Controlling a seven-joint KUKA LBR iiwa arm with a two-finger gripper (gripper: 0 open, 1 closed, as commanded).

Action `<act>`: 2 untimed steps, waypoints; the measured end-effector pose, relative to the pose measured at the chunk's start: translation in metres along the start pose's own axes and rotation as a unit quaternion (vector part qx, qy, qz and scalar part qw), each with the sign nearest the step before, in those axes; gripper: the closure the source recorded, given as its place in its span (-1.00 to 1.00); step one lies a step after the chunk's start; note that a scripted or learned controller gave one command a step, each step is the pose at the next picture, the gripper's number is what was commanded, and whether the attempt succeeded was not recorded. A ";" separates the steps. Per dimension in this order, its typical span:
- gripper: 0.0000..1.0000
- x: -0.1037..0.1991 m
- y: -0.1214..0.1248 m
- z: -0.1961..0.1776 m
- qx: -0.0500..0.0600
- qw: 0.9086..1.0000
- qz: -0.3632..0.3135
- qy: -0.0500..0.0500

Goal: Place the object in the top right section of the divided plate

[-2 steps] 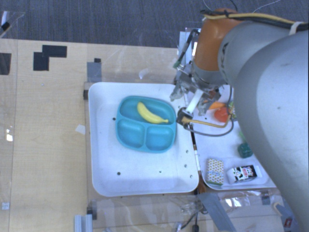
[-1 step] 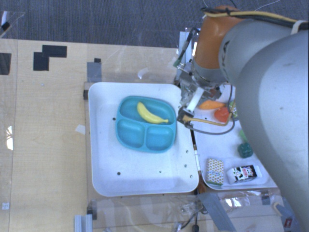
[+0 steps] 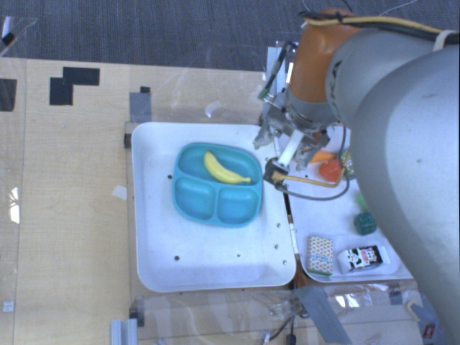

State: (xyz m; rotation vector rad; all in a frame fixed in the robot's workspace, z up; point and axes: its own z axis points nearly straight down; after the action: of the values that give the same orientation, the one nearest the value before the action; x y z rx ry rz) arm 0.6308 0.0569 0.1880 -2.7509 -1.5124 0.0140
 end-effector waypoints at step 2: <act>-1.00 0.147 -0.049 -0.112 -0.006 0.989 -0.145 0.006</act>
State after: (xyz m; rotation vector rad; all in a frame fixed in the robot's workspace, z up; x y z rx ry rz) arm 0.6691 0.2075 0.2998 -2.5068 -1.8973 -0.0115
